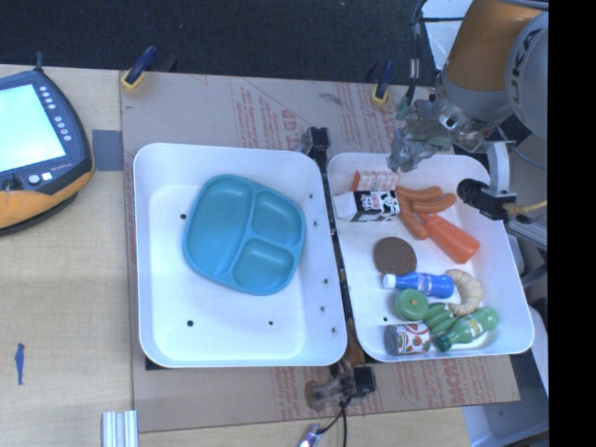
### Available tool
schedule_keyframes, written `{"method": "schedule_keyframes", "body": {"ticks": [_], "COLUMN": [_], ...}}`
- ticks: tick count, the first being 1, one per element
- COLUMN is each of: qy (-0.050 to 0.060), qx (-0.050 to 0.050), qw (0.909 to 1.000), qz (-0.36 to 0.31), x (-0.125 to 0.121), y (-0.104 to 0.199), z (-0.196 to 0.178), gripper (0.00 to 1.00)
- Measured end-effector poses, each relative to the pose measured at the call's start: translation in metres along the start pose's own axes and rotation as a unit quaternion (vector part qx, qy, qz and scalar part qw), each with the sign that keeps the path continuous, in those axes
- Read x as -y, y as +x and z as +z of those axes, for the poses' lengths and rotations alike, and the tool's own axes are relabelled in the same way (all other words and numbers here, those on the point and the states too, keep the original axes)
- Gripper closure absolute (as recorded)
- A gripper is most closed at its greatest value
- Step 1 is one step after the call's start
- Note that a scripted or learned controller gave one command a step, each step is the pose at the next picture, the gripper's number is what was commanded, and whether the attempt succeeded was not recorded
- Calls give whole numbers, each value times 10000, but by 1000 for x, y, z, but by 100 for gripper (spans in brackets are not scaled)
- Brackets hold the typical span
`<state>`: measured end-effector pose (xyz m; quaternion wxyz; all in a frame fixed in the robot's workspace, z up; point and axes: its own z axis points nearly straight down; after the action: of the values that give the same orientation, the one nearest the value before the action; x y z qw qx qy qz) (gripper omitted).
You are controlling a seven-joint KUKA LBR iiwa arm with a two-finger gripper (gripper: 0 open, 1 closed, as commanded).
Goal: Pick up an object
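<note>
Objects for picking lie in the right bin: milk carton, sausages, orange carrot, brown disc and bottles. Gripper hovers above the far edge (finger state cannot be determined). Left bin holds a blue divided plate.

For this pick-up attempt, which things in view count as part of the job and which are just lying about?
Part of the job:
- claw, above the right bin's far edge
- pickable items there: milk carton, sausages, orange carrot, brown disc, blue-capped bottle, green bottle, can

Lying about:
- blue divided plate in the left bin
- teach pendant
- clamps
</note>
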<state>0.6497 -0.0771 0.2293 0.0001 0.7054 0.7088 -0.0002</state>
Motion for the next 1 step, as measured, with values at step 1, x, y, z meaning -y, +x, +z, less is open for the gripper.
{"method": "schedule_keyframes", "body": {"ticks": [1], "qy": [14], "qx": [-1], "qw": [10000], "qz": [1], "x": [1], "y": [0], "z": [1], "gripper": [0]}}
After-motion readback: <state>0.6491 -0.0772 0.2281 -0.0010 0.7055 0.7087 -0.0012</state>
